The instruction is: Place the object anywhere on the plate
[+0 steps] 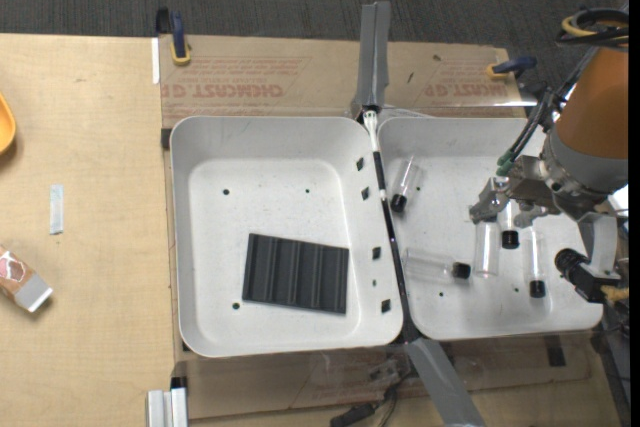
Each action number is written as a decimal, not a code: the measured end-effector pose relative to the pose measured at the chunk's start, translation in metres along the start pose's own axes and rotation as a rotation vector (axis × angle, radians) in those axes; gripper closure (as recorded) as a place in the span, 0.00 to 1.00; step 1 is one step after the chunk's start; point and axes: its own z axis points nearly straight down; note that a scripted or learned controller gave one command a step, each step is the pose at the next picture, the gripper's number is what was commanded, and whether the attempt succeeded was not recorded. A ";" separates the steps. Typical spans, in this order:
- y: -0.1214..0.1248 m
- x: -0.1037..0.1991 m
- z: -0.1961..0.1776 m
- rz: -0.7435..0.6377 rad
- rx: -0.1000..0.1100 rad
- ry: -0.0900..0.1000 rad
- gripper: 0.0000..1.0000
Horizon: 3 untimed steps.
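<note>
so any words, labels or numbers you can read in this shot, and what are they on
"CHEMC121", or close to it, in red print on the cardboard sheet behind the left bin; it appears reversed and the last characters are uncertain.
A smaller line of red print under it is too blurred to read.
The red and white wrapper on the bench at the left edge carries markings too small to read.

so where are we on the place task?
Nothing placed yet: the dark ribbed rectangular plate in the left white bin carries nothing. The hand hangs over the right white bin, above the clear plastic tubes with black caps. I can't tell if it grips one. Pick, carry and drop remain.
</note>
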 end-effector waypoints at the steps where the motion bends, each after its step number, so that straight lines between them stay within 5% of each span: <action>1: -0.036 0.078 -0.059 0.196 0.001 -0.002 1.00; 2: -0.050 0.131 -0.037 0.123 0.002 -0.002 1.00; 3: -0.023 0.209 0.014 0.589 0.003 -0.005 1.00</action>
